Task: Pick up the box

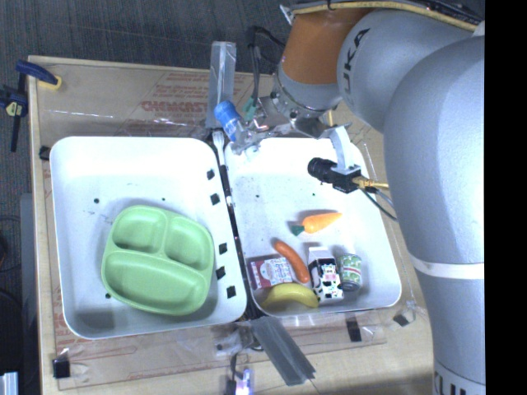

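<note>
green tray (160,260) | orange carrot (318,220) | yellow banana (290,295) | black-and-white cow-patterned box (326,277)

The gripper (247,134) hung over the far end of the divider between the bins, with the tray (160,259) in the left bin (74,171) nearer the camera, and the carrot (317,220), box (272,271), banana (290,296) and can (351,271) in the right bin (272,179).

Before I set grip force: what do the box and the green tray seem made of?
The box looks like printed cardboard, matte, with flat faces and dark red graphics, though it is small in view. The green tray looks like moulded plastic, smooth with a soft sheen and rounded compartments.
</note>
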Robot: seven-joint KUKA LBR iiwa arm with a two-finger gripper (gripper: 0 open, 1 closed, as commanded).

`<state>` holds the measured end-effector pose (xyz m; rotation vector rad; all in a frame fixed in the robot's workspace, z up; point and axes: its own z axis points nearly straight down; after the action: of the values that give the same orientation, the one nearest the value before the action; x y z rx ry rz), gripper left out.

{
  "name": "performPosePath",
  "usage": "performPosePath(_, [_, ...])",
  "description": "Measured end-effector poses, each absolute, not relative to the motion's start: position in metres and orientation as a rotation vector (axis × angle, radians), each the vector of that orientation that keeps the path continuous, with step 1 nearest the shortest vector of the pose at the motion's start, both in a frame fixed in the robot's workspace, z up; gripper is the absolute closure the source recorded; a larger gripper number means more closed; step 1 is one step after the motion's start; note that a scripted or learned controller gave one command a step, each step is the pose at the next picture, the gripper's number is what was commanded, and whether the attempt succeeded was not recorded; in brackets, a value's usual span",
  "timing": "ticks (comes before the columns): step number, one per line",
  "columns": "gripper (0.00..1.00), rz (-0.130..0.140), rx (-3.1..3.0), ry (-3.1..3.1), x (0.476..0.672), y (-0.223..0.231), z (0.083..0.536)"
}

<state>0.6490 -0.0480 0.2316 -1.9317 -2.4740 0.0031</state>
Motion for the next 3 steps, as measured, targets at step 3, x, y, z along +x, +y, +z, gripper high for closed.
performPosePath(3, [1.0, -0.013, -1.753, -2.623, 0.648, -0.124, 0.12])
